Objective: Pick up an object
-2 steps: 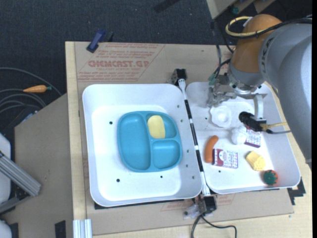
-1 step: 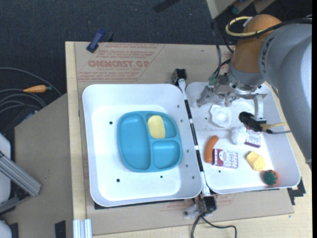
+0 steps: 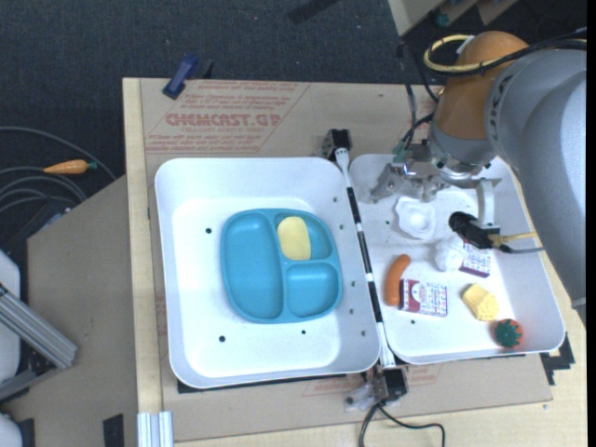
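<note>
Right bin (image 3: 545, 296) holds seven loose items, none between the fingers. One orange sausage-shaped piece (image 3: 398, 277) lies near the bin's left wall, touching one red-and-white packet (image 3: 424, 297). One yellow wedge (image 3: 480, 302) sits right of the packet, with one red-and-green berry-like piece (image 3: 507, 332) near the lower right corner. One white cup-like piece (image 3: 414, 218), one small white lump (image 3: 449, 255) and one purple-edged card (image 3: 477, 264) lie in the middle.

Left bin (image 3: 186, 250): one blue divided tray (image 3: 256, 268), with one yellow oblong (image 3: 294, 237) in its upper right compartment.

Gripper (image 3: 416, 181) hangs at the right bin's far edge, just above the white cup; whether its fingers are spread or closed cannot be told. The arm (image 3: 540, 147) enters from the right, orange band above the wrist.
</note>
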`<move>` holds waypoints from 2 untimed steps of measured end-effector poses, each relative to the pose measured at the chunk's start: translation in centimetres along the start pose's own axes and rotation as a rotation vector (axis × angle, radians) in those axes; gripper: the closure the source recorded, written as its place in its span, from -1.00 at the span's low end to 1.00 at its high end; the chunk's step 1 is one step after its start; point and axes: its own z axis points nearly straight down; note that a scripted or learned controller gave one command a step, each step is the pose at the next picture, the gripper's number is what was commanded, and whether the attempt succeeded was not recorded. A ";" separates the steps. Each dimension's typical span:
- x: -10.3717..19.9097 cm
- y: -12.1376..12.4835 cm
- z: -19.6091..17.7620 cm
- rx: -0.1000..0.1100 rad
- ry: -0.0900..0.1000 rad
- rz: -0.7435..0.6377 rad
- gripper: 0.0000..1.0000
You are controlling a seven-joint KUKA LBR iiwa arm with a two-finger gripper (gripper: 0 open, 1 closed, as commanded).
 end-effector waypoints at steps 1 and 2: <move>0.0 0.1 -1.1 -0.003 0.000 0.000 1.00; 0.0 0.1 -1.0 -0.002 0.000 0.000 -1.00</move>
